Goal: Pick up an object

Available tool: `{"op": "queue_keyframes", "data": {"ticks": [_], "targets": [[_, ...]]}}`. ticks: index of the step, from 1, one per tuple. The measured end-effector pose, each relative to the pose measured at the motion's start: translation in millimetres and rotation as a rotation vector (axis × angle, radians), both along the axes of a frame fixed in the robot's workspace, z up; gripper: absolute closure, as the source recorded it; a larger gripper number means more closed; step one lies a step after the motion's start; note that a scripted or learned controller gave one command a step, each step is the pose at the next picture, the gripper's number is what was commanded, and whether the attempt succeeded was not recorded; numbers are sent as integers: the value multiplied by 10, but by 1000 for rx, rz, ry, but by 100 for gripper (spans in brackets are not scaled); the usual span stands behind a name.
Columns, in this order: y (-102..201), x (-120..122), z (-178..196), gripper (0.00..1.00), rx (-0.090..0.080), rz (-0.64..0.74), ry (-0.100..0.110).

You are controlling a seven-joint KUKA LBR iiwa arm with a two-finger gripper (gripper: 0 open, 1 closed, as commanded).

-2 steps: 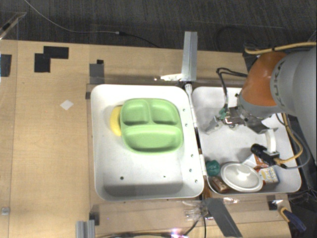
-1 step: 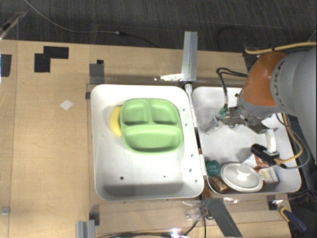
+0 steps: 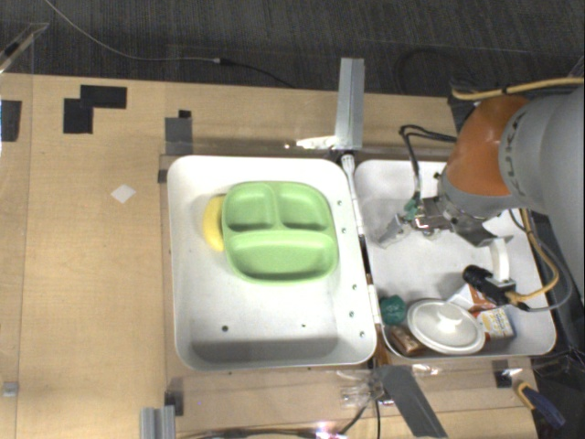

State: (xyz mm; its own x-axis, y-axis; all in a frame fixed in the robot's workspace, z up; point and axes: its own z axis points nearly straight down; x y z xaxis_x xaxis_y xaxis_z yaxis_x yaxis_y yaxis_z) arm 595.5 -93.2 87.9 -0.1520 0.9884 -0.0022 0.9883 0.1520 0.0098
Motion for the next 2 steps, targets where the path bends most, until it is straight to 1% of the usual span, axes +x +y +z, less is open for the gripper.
{"op": "queue_keyframes", "data": {"ticks": [2], "targets": [[0,0,0,0,0,0,0]]}}
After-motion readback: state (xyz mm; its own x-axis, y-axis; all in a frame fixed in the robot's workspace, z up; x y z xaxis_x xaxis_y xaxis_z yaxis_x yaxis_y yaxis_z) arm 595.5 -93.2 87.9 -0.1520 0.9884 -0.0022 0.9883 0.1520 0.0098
